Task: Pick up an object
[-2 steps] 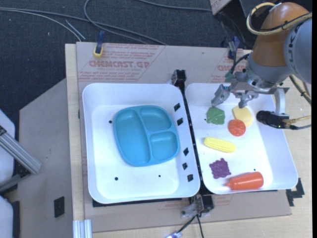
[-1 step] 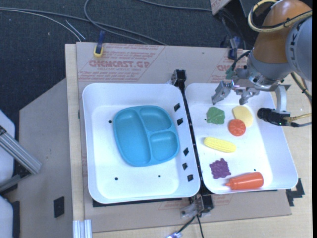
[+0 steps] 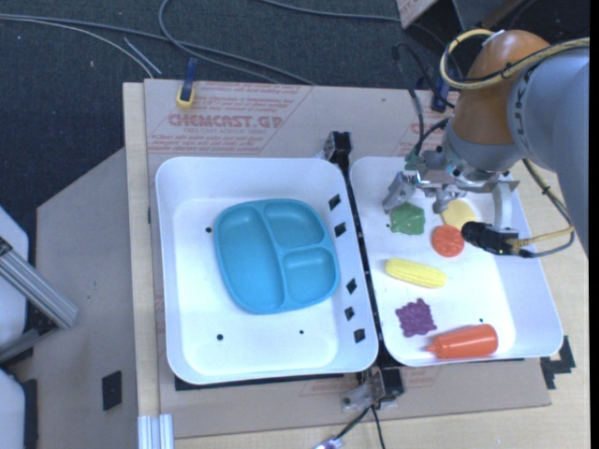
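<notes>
Inside right bin [image 3: 538, 318]: toy foods [image 3: 417, 272].

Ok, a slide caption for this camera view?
Arm's gripper low over green toy in right bin; blue tray in left bin.

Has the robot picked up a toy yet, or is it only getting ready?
Done: the end effector has reached the right bin, low over the green toy. In hand: nothing visibly lifted; whether it grips the green toy is unclear. Left: grasping and lifting. The corn, tomato, grapes and carrot lie in that bin.
</notes>
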`<state>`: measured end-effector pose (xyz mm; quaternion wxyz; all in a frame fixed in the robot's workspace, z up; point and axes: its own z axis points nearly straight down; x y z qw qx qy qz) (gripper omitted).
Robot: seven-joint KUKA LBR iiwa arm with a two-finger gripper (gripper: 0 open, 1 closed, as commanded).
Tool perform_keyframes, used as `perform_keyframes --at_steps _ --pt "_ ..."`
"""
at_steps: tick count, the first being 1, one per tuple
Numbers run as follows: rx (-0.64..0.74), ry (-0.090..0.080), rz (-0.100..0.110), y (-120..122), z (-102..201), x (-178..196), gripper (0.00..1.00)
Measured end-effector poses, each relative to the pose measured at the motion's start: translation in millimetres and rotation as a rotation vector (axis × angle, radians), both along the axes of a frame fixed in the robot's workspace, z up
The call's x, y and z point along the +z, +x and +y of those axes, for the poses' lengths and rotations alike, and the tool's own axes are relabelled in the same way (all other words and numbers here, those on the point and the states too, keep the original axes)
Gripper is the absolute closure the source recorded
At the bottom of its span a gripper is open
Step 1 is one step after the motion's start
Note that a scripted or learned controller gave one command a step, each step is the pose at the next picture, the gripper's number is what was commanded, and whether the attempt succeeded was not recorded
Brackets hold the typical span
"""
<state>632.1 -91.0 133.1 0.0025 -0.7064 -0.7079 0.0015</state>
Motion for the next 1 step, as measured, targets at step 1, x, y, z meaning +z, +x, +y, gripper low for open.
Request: perform_keyframes --at_steps 1 --pt "-0.001 0.0 -0.003 0.0 1.0 -50.1 0.0"
